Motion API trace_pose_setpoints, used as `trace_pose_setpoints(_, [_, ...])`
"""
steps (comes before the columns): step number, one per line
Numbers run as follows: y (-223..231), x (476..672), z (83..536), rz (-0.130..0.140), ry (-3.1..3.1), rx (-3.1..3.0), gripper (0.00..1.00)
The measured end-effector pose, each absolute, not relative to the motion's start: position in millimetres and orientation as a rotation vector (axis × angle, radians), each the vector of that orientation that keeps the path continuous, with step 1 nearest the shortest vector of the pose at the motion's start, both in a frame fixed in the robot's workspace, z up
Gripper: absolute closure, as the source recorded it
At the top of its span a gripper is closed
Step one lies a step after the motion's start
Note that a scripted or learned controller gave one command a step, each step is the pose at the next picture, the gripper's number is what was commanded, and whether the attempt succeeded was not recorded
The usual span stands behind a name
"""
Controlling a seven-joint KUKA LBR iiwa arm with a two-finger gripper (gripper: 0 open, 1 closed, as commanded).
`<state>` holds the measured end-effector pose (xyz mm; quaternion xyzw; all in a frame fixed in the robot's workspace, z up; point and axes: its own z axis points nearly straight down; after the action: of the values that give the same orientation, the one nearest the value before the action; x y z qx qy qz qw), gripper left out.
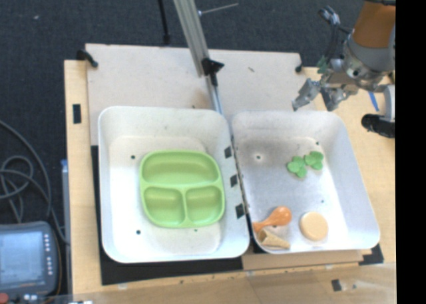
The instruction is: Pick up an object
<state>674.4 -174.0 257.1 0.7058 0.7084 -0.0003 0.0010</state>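
Note:
My gripper (318, 98) hangs above the far edge of the right bin (346, 138), its two fingers spread apart and open with nothing between them. In that bin lie a green leafy piece (305, 163) at the middle right, an orange spoon-shaped toy (275, 217) near the front, a tan cone-like piece (274, 237) at the front edge, and a pale round disc (313, 226) at the front right. All of these lie well below and in front of the gripper.
The left bin (116, 163) holds a green divided plate (181, 187). A slanted metal pole (190, 20) rises from between the bins at the back. A monitor (25, 259) stands off the bench at lower left.

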Motion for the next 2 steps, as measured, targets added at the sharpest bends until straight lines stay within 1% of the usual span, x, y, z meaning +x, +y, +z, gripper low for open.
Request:
trace_pose_setpoints(1, [-174, 674.3, 257, -0.003, 2.226, 2.214, 0.0])
trace_pose_setpoints(2, [-176, 670.7, 215, -0.005, 2.223, 2.22, 0.0])
